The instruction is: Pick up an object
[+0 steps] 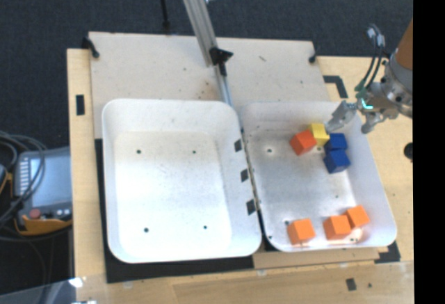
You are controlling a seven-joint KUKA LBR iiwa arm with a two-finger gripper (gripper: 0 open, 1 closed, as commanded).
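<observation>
While your gripper (353, 117) hovered over the right bin (368, 177), nothing was picked yet.
Its fingers looked apart and empty; the blocks (321, 142) all sat loose, so the whole grab was left.

Right white bin (361, 177): orange cube (302, 142), small yellow cube (320, 131), 2 blue cubes (336, 152) clustered at rear; 3 orange cubes (329, 225) along front edge.

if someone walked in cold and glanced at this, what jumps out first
Probably the bright blocks in the right bin: an orange cube, a small yellow block and two blue cubes bunched near its far side, plus three orange cubes in a row along its near edge. Next, the gripper hovering at the bin's far right corner, close to the cluster with nothing seen between its fingers, and the left bin beside it.
</observation>
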